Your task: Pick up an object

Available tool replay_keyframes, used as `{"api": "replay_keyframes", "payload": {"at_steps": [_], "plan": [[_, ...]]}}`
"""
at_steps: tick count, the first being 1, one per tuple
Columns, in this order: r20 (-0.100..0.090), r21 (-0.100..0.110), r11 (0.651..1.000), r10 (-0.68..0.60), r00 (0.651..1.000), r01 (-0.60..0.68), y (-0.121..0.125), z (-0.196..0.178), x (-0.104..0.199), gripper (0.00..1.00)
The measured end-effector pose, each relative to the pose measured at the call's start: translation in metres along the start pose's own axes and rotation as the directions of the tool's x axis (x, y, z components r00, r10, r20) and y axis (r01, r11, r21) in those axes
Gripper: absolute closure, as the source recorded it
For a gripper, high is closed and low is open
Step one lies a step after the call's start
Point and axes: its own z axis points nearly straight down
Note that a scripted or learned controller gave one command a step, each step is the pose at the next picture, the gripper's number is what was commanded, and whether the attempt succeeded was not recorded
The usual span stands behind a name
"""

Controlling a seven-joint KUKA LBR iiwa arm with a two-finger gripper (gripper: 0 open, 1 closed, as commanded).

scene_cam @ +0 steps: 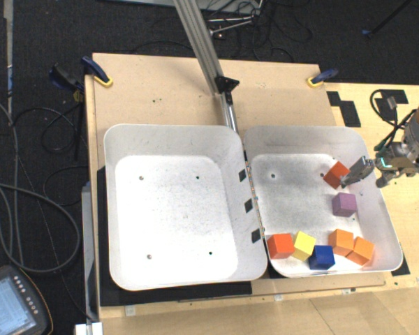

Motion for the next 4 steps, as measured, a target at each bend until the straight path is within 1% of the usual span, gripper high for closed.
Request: {"api": "replay_keyframes", "payload": {"at_steps": [1, 2, 3, 4], "plan": [[0.002, -0.005, 1.000, -0.001, 1.000, 0.001, 0.001, -0.002, 0.000, 0.00], [0.000, -0.001, 1.000, 0.001, 1.000, -0.001, 0.000, 0.041, 0.000, 0.00], [0.000, 0.001, 1.000, 0.002, 1.000, -0.002, -0.008, 0.088, -0.001, 0.00], [0.007, -0.009, 1.000, 0.003, 1.000, -0.003, -0.007, 0.128, -0.002, 0.00]]}}
